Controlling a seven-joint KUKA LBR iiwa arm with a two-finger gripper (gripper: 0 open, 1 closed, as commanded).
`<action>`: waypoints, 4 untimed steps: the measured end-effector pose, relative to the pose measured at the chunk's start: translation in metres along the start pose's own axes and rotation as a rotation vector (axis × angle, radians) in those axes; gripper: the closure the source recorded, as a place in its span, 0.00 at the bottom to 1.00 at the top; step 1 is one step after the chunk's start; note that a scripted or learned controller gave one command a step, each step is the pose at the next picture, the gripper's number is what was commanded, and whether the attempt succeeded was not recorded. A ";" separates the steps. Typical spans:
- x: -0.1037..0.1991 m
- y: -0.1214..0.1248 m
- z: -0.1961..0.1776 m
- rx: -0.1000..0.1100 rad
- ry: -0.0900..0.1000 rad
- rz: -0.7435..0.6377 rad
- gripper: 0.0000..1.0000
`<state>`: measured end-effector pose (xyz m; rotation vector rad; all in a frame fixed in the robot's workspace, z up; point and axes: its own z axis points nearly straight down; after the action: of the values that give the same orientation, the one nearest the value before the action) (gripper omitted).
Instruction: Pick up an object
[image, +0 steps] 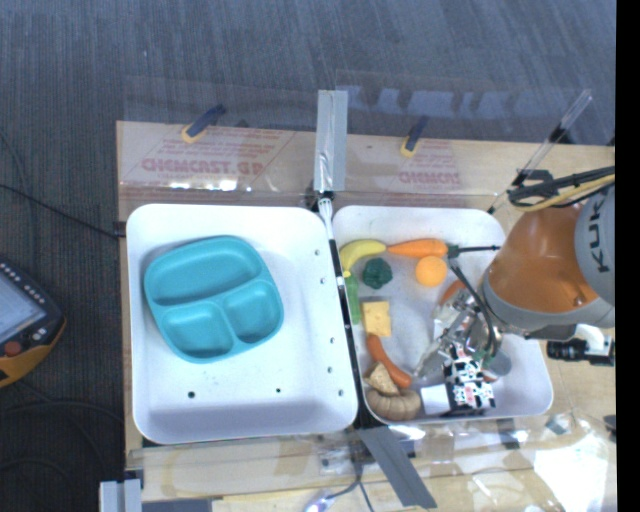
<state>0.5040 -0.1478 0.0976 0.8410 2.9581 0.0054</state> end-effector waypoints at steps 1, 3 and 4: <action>0.003 0.005 0.000 -0.001 0.000 0.034 0.00; -0.002 -0.002 0.000 -0.002 0.001 0.179 0.00; 0.007 -0.012 0.006 0.019 0.037 0.337 0.00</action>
<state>0.4918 -0.1545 0.0912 1.3432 2.8139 0.0097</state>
